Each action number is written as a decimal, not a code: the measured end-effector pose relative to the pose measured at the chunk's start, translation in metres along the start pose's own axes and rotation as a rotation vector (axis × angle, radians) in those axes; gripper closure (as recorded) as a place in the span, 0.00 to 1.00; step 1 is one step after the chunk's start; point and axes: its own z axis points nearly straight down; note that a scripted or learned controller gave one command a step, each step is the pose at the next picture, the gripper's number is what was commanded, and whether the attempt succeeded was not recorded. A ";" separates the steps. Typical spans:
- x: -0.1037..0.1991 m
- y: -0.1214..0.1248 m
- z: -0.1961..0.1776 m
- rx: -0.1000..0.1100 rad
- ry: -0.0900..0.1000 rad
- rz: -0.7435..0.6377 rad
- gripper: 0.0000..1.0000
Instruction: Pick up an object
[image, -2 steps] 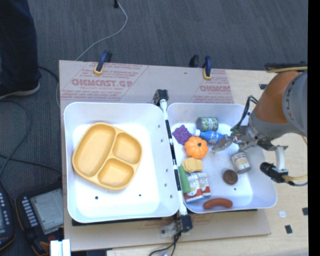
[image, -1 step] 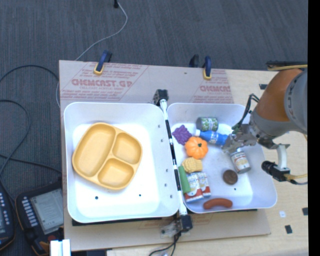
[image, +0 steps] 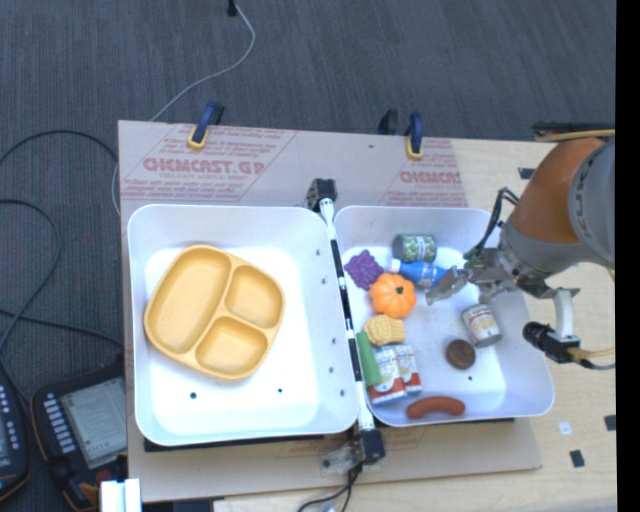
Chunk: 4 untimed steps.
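My gripper (image: 447, 284) hangs over the right bin (image: 527, 392), in its upper middle part. Just left of it lie a blue object (image: 420, 271) and an orange pumpkin (image: 393, 295). A green can (image: 414, 247) lies behind them, and a small tin can (image: 481, 325) stands just below and right of the gripper. Also in this bin are purple grapes (image: 362, 268), a piece of corn (image: 385, 329), a green vegetable (image: 366, 360), a small carton (image: 399, 372), a brown disc (image: 460, 353) and a red sausage (image: 435, 407). Nothing shows as held.
The left bin (image: 160, 420) holds a yellow divided plate (image: 213, 311). A black and white rail (image: 340, 290) runs between the bins. Blue clamps (image: 205, 123) pin the cardboard at the back edge. The arm's orange band (image: 555, 190) rises over the right bin's far right corner.
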 end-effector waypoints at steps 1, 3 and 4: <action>0.037 -0.064 0.015 -0.011 -0.005 0.003 0.00; 0.098 -0.091 0.005 -0.014 -0.004 0.002 1.00; 0.099 -0.092 0.005 -0.014 -0.003 0.002 0.00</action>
